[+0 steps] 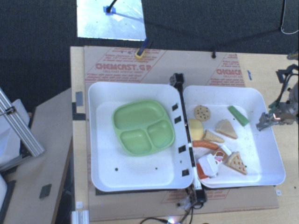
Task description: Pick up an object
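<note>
The right white bin [261,157] holds several toy foods: a brown cookie [202,112], a green stick [238,115], a yellow lump [195,129], a tan bread wedge [226,128], an orange sausage [205,144], a pizza slice [236,163] and a red-and-white carton [209,164]. My gripper [264,121] hangs over the right rim of this bin, to the right of the green stick and apart from every item. I see nothing held in it.
The left white bin [103,171] carries a green divided plate [142,126]. A black hinge strip [183,125] runs between the bins. A shiny metal sheet [111,13] lies beyond the bench, and an aluminium rail [18,129] stands at the left.
</note>
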`<action>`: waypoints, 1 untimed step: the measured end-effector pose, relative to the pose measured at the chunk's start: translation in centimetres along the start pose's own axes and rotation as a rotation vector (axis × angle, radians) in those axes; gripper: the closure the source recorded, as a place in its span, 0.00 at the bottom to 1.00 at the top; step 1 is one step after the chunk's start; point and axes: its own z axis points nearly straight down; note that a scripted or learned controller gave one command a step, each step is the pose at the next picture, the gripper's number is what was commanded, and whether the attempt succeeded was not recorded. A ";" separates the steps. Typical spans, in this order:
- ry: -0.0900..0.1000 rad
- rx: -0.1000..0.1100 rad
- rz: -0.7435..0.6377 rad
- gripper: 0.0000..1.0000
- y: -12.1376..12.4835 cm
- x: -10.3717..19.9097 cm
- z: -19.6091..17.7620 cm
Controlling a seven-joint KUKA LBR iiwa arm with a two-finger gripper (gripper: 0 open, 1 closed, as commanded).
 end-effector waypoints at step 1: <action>0.003 0.000 -0.006 1.00 4.1 4.9 -0.3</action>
